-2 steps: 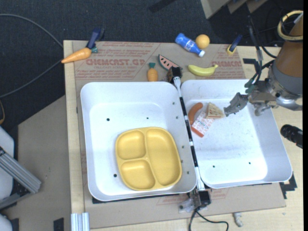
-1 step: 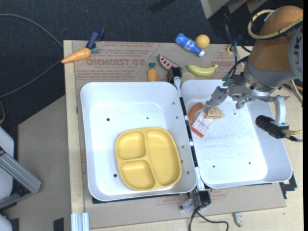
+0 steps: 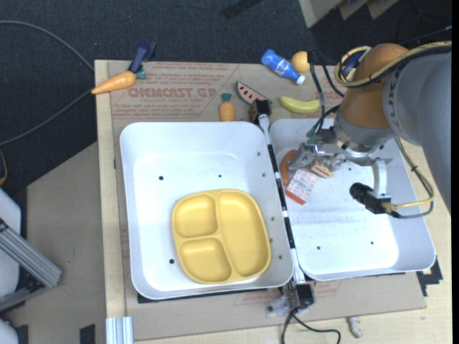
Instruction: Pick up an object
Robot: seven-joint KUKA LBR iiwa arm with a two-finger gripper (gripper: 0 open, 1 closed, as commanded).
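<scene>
**Gripper low over the far left part of the right bin**

The grey arm [image 3: 423, 92] with its orange band [image 3: 373, 84] reaches in from the right, and the gripper [image 3: 320, 158] sits low in the right bin [image 3: 358, 256], near that bin's far left corner. Whether the gripper is parted or closed cannot be told; its tips are lost among the metal parts and the items beneath.

Just under and beside the gripper lie a small white packet with red print [image 3: 302, 185] and a reddish-orange object [image 3: 287, 165], both close to the bin's left wall. A black cable connector [image 3: 367, 196] hangs over the middle of the same bin.

The left bin [image 3: 143, 163] carries a yellow divided plate [image 3: 220, 233] toward its near right part.

On the cardboard sheet [image 3: 179, 92] beyond the bins lie a toy carrot [image 3: 115, 83] at the far left corner, a watermelon slice [image 3: 247, 92], a small orange toy [image 3: 227, 110], a banana [image 3: 300, 104], a blue bottle [image 3: 282, 66] and a yellow fruit [image 3: 300, 61].
</scene>
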